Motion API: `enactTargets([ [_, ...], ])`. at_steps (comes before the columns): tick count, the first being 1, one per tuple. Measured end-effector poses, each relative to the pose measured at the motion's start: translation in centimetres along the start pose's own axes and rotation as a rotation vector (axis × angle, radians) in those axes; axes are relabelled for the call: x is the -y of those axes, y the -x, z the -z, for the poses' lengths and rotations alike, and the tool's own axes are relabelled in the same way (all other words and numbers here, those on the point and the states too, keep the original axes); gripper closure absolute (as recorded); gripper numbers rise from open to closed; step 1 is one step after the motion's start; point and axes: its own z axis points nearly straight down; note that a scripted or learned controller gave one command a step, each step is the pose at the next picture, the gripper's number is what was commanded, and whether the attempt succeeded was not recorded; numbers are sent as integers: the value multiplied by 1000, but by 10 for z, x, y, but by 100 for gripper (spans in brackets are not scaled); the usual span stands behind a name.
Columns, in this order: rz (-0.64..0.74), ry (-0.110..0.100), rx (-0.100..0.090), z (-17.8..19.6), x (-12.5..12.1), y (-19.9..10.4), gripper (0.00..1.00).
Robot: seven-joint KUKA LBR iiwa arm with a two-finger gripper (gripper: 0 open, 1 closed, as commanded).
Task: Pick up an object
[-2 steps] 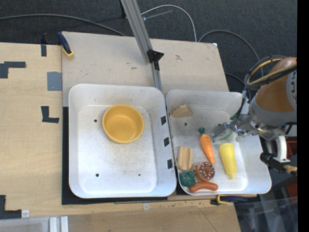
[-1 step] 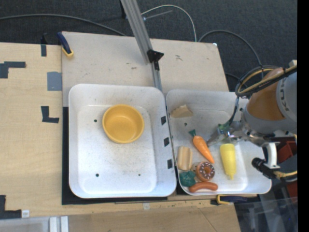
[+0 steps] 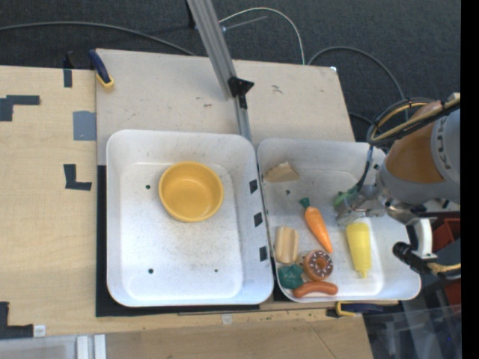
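The right bin (image 3: 389, 286) holds several toy foods: an orange carrot (image 3: 318, 228), a yellow corn cob (image 3: 359, 247), a tan wedge (image 3: 281, 172), a small bread loaf (image 3: 285, 244), a chocolate donut (image 3: 317, 263), a red sausage (image 3: 316, 289) and a green piece (image 3: 290, 275). My gripper (image 3: 352, 206) is low in this bin, just above the corn's upper end and right of the carrot. A small green item (image 3: 341, 197) sits against its left side. The wrist hides what lies directly beneath it.
A yellow bowl (image 3: 191, 191) stands in the left bin (image 3: 127, 275). A grey pole (image 3: 213, 40) slants down to the divider between the bins. The arm's grey and orange body (image 3: 423, 159) overhangs the right bin's right side.
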Motion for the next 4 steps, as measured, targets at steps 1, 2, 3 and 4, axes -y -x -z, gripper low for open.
enactTargets([
  [1, -2, 3, 1, 49, 3, 9, 100],
  [2, -1, 5, 1, 108, 9, 6, 100],
  [3, -1, 5, 1, 161, 8, 6, 100],
  [4, 2, -2, -2, 150, 12, -38, 100],
])
